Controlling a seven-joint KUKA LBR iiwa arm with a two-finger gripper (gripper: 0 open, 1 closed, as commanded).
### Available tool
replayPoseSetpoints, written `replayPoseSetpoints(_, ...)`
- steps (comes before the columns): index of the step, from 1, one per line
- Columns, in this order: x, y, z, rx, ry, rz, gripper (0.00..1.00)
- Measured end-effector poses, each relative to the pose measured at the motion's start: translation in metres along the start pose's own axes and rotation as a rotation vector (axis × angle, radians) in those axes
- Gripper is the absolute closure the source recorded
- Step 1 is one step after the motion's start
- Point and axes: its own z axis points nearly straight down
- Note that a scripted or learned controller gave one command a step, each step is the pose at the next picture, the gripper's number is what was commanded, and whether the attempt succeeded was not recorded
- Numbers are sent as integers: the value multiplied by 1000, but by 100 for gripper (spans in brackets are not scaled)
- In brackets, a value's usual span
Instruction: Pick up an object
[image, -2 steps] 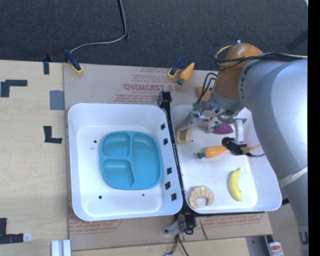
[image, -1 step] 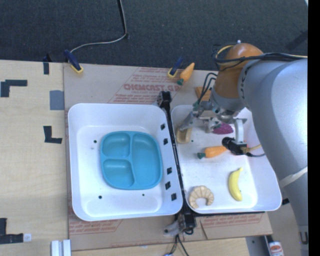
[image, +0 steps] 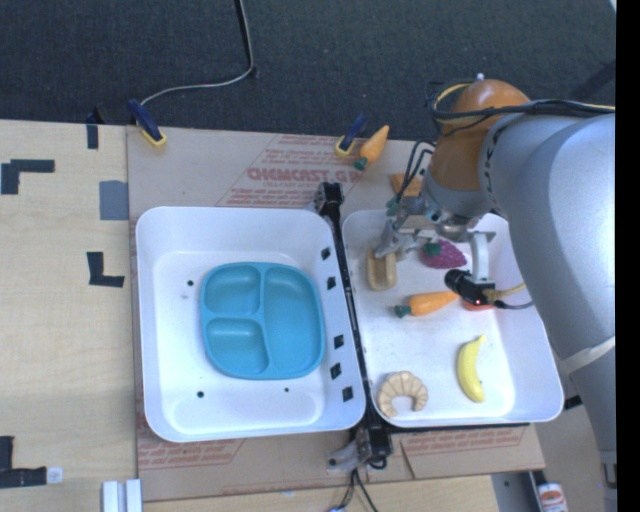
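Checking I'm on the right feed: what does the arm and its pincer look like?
A thick, smooth grey arm with a rounded orange band above the wrist. Thin dark cables loop around the orange section. The pincer is a small metallic-grey assembly.

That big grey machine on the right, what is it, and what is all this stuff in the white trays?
It is a robot arm, seen from a camera fixed above the bench. At its tip is a gripper, hovering over a tan, bread-like object in the right bin. That bin also has a carrot, a banana, a croissant and something purple. The left bin has a blue divided plate. I cannot tell whether anything is held.
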Motion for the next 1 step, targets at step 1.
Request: replayPoseSetpoints(1,67,-43,-86,0,0,0,100)
